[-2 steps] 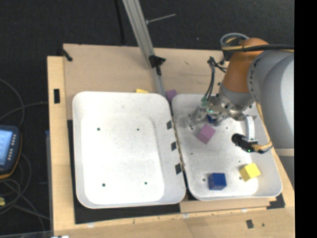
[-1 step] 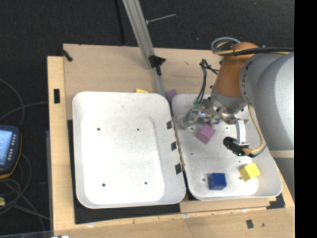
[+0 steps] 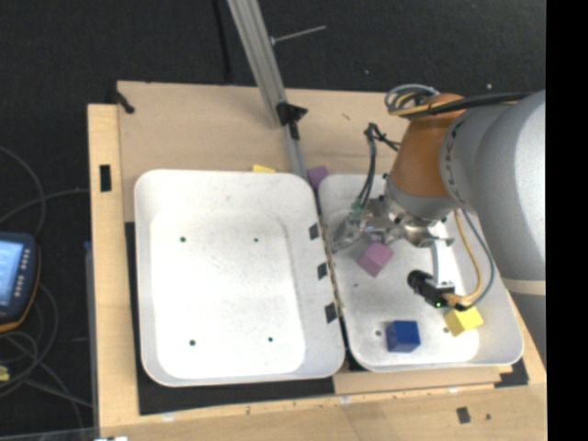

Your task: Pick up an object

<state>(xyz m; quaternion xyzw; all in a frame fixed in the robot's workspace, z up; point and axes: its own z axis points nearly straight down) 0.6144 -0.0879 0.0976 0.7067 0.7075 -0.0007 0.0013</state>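
Observation:
In the right bin [image 3: 496, 347], a purple block [image 3: 374, 258] lies near the middle-left, tilted. My gripper [image 3: 367, 232] hangs directly over the block's upper edge, low in the bin, and the wrist hides where they meet. A blue cube [image 3: 402, 335] rests near the bin's front edge. To the right of it lies a yellow block [image 3: 464, 321].
The left bin [image 3: 225, 274] stands beside the right one, their walls meeting just left of my gripper. A small purple piece [image 3: 317, 176] and a yellow piece [image 3: 264, 168] lie on the bench behind the bins. A slanted metal pole [image 3: 262, 53] rises at the back.

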